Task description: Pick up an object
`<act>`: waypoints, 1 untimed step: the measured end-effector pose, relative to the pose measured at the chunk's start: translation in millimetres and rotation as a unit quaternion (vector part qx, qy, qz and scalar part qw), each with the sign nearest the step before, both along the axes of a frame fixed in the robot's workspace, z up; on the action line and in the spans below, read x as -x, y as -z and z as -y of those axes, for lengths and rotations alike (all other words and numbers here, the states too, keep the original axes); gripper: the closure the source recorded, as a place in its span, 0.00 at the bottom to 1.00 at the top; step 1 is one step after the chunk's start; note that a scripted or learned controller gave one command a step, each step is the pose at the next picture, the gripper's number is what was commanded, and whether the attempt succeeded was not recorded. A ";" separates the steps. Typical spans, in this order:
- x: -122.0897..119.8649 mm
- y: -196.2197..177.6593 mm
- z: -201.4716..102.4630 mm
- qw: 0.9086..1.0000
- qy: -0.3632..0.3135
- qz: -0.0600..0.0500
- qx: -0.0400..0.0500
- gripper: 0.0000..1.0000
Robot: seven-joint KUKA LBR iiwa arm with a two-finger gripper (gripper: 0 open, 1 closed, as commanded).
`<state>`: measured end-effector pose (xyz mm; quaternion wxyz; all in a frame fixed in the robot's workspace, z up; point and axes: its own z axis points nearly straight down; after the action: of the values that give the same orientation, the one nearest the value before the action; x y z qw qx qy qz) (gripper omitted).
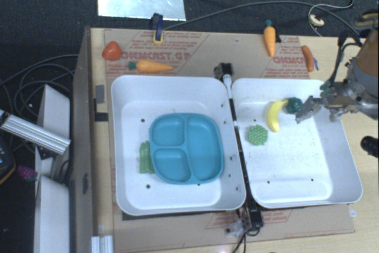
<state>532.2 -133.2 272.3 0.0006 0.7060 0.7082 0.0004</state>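
Claw at the right of the frame, low over the upper part of the right bin; state of its grip impossible to tell at this slant. Nothing visibly held in it.

Just left of the claw, a small dark green object, touching or almost touching the upper end of a yellow banana. Banana lying on the bin floor in the upper left part of this bin, curved, lower end pointing down the frame. Probably a plastic toy: light, stiff, smooth, so likely to slip or spin away when pressed on one end. Best taken across the middle of the curve, where narrow. Dark green piece too small and blurred to judge; possibly knobbly, but very close to the banana, so risk of pushing both together.

Below and left of the banana, a round light green object with a bumpy surface, standing apart; probably light too, and easier to close on from both sides.

Further left, left bin with a blue divided plate and a green piece beside the plate's left edge. On the table above the bins, carrots and a tomato.
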 end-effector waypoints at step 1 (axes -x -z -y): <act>-29.7 110.1 -30.4 1.000 0.000 -0.002 -0.001 0.00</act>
<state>561.9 -102.7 162.3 -0.0011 0.7059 0.7083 -0.0005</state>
